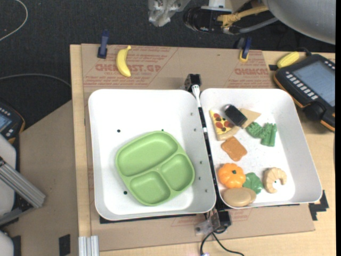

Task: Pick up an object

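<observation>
Camera view: gripper [161, 10] hangs at 12 o'clock beyond the bins, grip state unclear. Toys, pumpkin [230, 175] included, crowd right bin [298, 143]; green tray [154, 167] leaves left bin's [106, 121] edges open.

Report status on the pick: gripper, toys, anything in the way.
Gripper up above the bench, holding nothing visible. Toys untouched in right bin: pumpkin, pizza slice. Green tray in left bin. Nothing over the toys.

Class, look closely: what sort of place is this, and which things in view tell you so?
Probably a robotics lab bench, not a kitchen. The food in the right bin is toy food, such as a pizza slice; a teach pendant lies beside it, and clamps hold the board down.
</observation>
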